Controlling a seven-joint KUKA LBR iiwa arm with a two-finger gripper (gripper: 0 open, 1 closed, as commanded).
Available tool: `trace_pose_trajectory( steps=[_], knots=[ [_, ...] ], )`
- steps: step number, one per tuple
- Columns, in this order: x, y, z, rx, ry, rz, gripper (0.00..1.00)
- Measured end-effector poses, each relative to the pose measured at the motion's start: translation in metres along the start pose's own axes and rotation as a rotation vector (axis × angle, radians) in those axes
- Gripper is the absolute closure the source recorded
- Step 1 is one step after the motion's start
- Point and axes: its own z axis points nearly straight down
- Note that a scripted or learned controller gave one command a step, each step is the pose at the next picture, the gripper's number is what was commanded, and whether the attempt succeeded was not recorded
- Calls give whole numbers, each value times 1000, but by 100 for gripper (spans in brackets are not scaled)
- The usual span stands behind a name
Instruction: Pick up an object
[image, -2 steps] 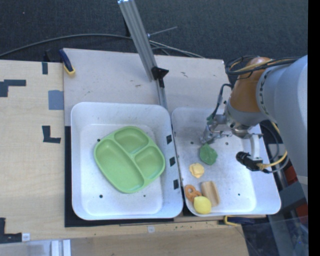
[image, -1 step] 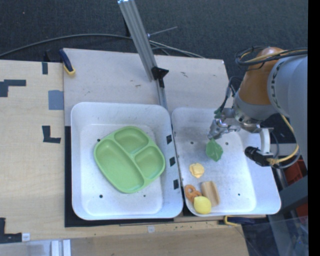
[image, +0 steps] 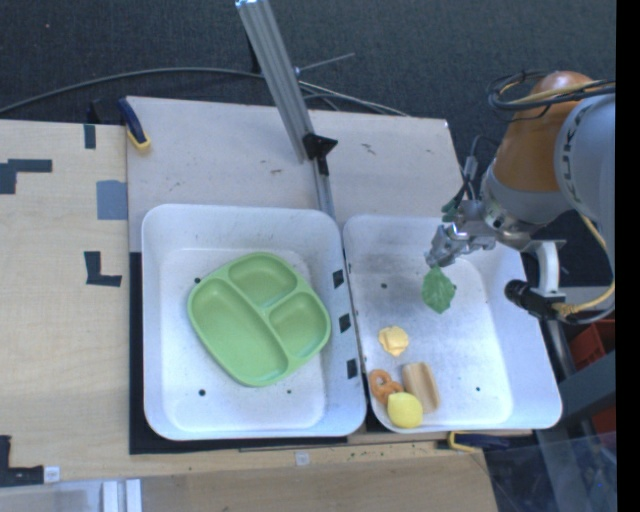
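Overhead, the grey arm (image: 560, 160) with its orange band reaches in from the right and ends in the hand (image: 445, 255), which sits above the upper middle of the right bin (image: 520, 390). A crumpled green thing (image: 438, 290) hangs just under the fingertips, its top meeting them, so the hand looks pinched on it, though the contact itself is small and hard to make out. Whether the green thing is clear of the bin floor or resting on it cannot be told from this slant.

Lower in the same bin, near its front left corner, lie four small things close together: a pale yellow lump (image: 394, 341), an orange ring (image: 382, 383) just below it, a tan bun-like piece (image: 421, 385) beside the ring, and a yellow ball (image: 405, 410) touching the bun's lower end. All four lie well apart from the green thing.

The left bin (image: 160, 300) holds a green divided tray (image: 260, 318), lying flat and turned at an angle, with three compartments showing. Both bins sit side by side on the surface (image: 220, 160). A grey metal bar (image: 285, 75) slants down from the top of the view toward the gap between the bins, and a blue and yellow clamp (image: 134, 125) sits at the surface's far left corner.
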Motion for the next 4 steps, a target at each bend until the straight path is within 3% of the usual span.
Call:
trace_pose_trajectory(
  steps=[1,3,4],
  knots=[
    [0,1,-30,1,0,0,100],
    [102,25,-20,5,1,-4,100],
    [153,27,-34,3,2,-6,100]
  ],
)
